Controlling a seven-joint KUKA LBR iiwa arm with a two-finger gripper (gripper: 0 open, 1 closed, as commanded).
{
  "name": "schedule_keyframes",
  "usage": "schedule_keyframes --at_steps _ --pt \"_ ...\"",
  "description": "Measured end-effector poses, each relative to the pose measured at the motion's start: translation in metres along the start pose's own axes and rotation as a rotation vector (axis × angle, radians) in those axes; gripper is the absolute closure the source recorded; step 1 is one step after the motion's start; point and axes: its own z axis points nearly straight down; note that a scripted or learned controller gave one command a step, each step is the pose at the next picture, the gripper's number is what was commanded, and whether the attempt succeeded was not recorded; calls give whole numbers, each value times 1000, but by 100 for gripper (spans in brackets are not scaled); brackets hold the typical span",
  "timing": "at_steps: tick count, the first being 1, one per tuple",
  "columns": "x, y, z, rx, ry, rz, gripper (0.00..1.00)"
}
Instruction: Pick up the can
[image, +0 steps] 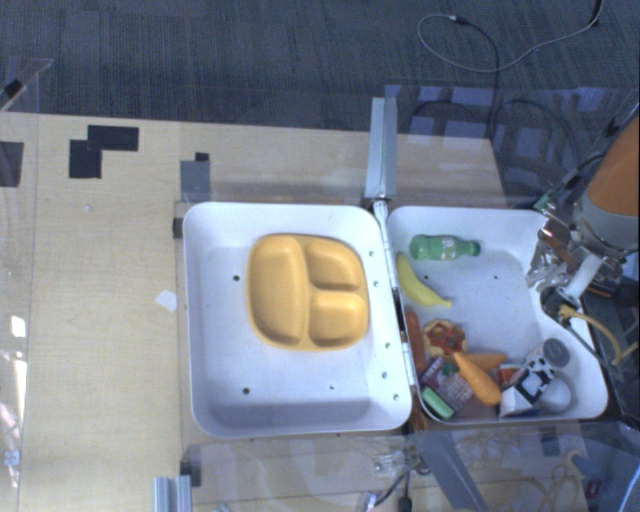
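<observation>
Two shallow white bins sit side by side on a pale wood-look bench (120, 300), both smooth plastic with rounded corners. The left bin (215, 390) has exactly one thing in it: a glossy yellow tray (305, 290), a rounded-off slab moulded into three compartments, one long one on the left and two smaller ones stacked on the right.

The right bin (510, 225) is way more cluttered. One green plastic bottle (445, 247) lies on its side near the far wall, and one curved yellow banana (420, 282) sits just below it. Closer to the near wall there's one tapered orange carrot (478, 378) in a jumble of small packets I can't really make out.

The can (556, 355) is in the near right corner of that bin, with a round grey metallic top, touching a black-and-white item (537, 380).

The gripper (560, 268) hangs over the right bin's right rim, apart from the can. Can't tell if it's clenched or released, and nothing visible is gripped.
</observation>
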Motion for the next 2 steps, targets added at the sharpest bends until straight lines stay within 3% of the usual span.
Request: schedule_keyframes --at_steps 1,2 --pt "-25 -51 -62 -2 0 -405 100" --pt "-47 -65 -6 0 0 -443 100"
